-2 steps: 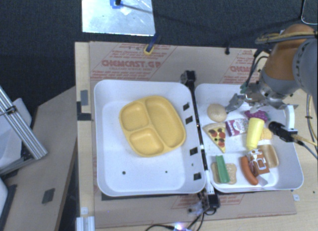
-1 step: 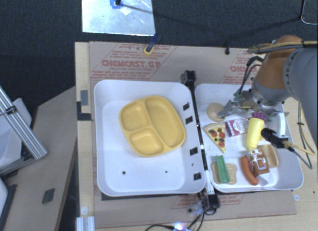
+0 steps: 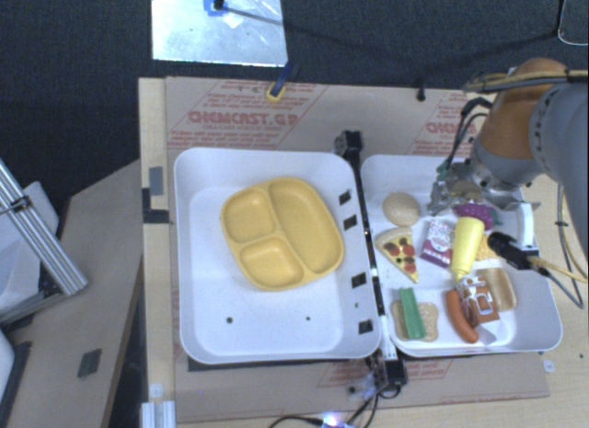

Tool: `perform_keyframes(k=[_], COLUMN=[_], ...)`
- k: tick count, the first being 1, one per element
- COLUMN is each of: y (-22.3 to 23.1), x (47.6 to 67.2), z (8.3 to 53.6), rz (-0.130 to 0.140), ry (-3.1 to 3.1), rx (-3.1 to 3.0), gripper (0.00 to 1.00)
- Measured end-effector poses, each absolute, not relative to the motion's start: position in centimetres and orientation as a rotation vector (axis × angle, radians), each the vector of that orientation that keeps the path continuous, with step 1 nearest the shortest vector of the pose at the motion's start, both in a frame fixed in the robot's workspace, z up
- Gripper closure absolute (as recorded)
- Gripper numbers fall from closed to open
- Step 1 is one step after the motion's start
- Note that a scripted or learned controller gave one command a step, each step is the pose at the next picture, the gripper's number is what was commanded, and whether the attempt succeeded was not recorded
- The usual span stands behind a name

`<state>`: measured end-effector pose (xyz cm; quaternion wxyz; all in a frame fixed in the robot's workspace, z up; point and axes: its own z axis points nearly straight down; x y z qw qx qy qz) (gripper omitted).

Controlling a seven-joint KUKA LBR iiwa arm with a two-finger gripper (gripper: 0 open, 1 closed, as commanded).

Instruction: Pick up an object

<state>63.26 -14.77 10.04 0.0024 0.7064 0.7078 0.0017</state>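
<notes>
Right bin (image 3: 552, 325): arm bent low, gripper (image 3: 448, 187) near bread roll (image 3: 401, 207) (grip state unclear)

Bright, even overhead light, soft shadows, glare on the metal sheet (image 3: 219, 10), slightly soft focus.

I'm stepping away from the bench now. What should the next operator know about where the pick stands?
Gripper: low over the back of the right bin, near the beige bun; whether the jaws are open or shut cannot be made out, and nothing is seen held.
Right bin holds: bun, pizza slice, yellow bottle, purple packet, hot dog, green-topped sandwich.
Left bin: yellow divided tray.
Done: the arm is over the objects.
Left: grasp one item and lift it.
</notes>
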Motion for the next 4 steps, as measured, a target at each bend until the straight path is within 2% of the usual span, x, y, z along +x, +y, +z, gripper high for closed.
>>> perform_keyframes(k=[3, 4], y=[-14.5, -8.8], x=[63.7, 61.4], z=[22.7, 22.5], rz=[0.006, 0.003], ry=[2.223, 2.231], rx=[2.212, 2.213], gripper=[1.00, 1.00])
